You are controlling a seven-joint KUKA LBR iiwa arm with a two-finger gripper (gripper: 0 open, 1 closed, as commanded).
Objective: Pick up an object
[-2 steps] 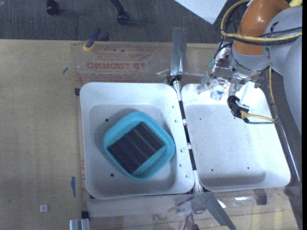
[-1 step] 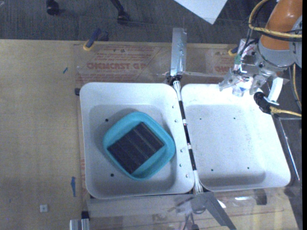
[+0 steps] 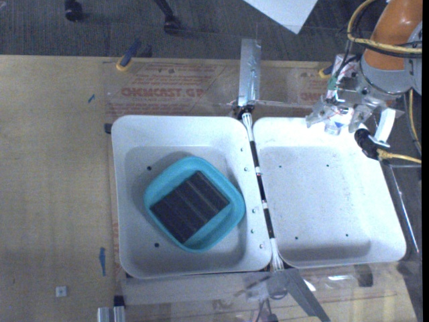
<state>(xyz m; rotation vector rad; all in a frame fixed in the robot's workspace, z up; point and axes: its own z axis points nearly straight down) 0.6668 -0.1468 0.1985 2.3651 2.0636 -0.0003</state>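
Worktop [image 3: 53,180]: tan wood surface, printed lettering along its far strip, blue tape marks on the left side.

Two shallow white bins side by side, touching along a centre seam. Left bin [image 3: 131,139] holds the only object. Right bin [image 3: 375,240] has a speckled floor with a few small dark dots.

Arm [image 3: 395,25] comes in from the upper right: orange band over a grey wrist, yellow and black cables looped around it. It sits over the far right corner of the right bin, well apart from the left bin.

Teal container [image 3: 224,183]: rounded-square shape, rotated so it sits diamond-wise, lying flat on the left bin's floor, roughly central and slightly toward the near side. A dark ribbed insert [image 3: 189,206] fills its inside. Nothing touches it.

Metal bracket [image 3: 249,72] stands at the far end of the seam between the bins.

Gripper [image 3: 338,121]: hangs above the far rim of the right bin, near its right corner. Looks like pale, partly clear parts with small wires around them, but too cluttered and small here to be sure; cannot tell whether it is wide or narrow. Nothing visible between its parts.

Yellow clamp handle [image 3: 125,62] at the worktop's far edge, left of the lettering.
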